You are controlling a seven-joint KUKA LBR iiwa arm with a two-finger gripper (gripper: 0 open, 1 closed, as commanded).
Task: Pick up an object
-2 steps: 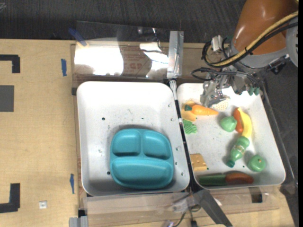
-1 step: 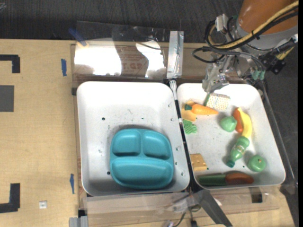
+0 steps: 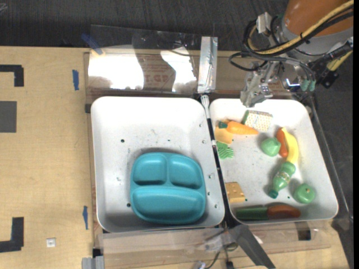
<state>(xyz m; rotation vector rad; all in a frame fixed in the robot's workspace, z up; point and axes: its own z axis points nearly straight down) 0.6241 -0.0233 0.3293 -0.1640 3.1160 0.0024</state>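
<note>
1. From my remote seat I see the pincer (image 3: 257, 97) poised at the far rim of the right bin (image 3: 321, 150), above its back left part. Nothing sits between its fingers, and I cannot tell whether they are spread or pressed together; cables and metal blur together there.
2. Candidates to pick all lie in the right bin: a carrot (image 3: 241, 128) nearest the pincer, with a patterned cracker piece (image 3: 258, 119) just behind it, a yellow block (image 3: 224, 135) touching the carrot's left end, and a green ridged piece (image 3: 225, 150) near the dividing wall.
3. Further right are a green round fruit (image 3: 270, 146), a banana (image 3: 290, 143), a green bottle (image 3: 280, 179) and a green apple (image 3: 304, 193). Along the near wall lie a cheese-like wedge (image 3: 235, 192) and a long green and red vegetable (image 3: 267, 210).
4. The left bin (image 3: 106, 167) holds a teal divided tray (image 3: 167, 188), well apart from the arm.
5. Risk, as I judge it: the carrot, cracker and yellow block are crowded, so a descent there could land on two items or push one aside.
6. The carrot is rounded and tapered, so it may squirt out of a closing grip.
7. Close to the back rim, a finger could strike the bin wall and spoil the try.
</note>
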